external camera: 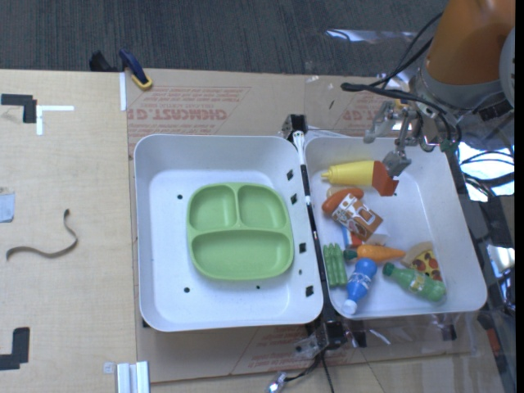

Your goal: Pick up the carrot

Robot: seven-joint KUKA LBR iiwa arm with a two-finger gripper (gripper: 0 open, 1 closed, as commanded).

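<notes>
Camera view looks down on two white bins side by side. Left bin (155,244) holds a green divided plate (240,231). Right bin (458,244) carries the clutter: a yellow mustard bottle (354,173) with a red cap near the back, a brown-and-orange packet (354,213) below it, green beans (334,265) by the inner wall, a blue bottle (359,282), a green bottle (416,282) and a pizza slice (424,261).

The carrot (380,253) lies on its side in the middle of the right bin (orange, green end pointing left), between the packet and the blue bottle, touching or nearly touching both.

The gripper (399,164) hangs over the bin's back right part, just beside the mustard bottle's red cap, well apart from the carrot. Whether it is apart or together I cannot tell; nothing is seen in its grasp.
</notes>
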